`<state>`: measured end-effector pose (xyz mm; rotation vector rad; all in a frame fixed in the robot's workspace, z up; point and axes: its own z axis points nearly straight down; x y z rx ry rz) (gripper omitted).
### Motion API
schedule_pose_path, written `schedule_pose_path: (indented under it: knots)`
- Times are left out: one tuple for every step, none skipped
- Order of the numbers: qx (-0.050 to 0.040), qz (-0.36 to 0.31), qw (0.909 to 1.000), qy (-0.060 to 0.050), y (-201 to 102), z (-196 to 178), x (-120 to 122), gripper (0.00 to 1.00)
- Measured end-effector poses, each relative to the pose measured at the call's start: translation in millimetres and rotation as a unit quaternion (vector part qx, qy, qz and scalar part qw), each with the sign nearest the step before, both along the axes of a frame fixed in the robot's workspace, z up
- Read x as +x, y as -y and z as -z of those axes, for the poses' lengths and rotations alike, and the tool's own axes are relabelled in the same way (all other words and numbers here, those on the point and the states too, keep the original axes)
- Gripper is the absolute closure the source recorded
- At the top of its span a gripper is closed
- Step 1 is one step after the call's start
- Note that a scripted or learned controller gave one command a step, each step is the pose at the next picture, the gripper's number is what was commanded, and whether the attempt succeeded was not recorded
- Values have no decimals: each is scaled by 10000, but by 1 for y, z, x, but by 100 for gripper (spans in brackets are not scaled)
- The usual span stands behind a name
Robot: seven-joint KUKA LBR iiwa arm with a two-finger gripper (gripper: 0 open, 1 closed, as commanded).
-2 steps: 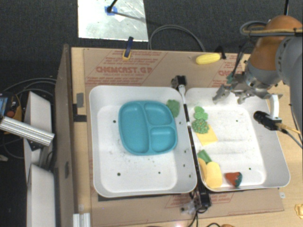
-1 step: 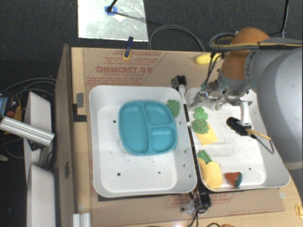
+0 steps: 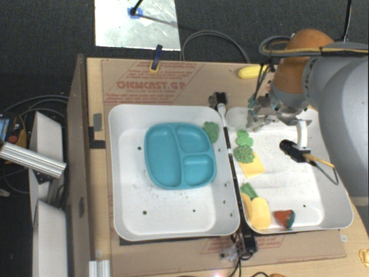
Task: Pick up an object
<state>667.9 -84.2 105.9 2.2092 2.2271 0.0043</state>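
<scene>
My gripper (image 3: 257, 119) hangs over the far left corner of the right bin (image 3: 323, 195), under the orange band of the wrist. Just in front of it lie a small green piece (image 3: 243, 138) and a bumpy green piece (image 3: 244, 152), close to the gripper but apart from it. A flat yellow wedge (image 3: 252, 166) lies below them. At the bin's near left sits a yellow vegetable with a green stem (image 3: 258, 209), and a red strawberry-like piece (image 3: 284, 217) lies beside it. Nothing shows between the gripper and the bin floor.
The left bin (image 3: 130, 212) holds a blue divided plate (image 3: 179, 154), with a green leafy piece (image 3: 211, 131) at its far right edge. A yellow object (image 3: 249, 71) lies on the cardboard behind the bins. The arm's grey body covers the right bin's far right.
</scene>
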Motion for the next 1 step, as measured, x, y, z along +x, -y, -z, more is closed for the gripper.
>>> schedule_pose_path:
  knots:
    - [-2, -9, 10000, -3, 0, 1, 0, 0]
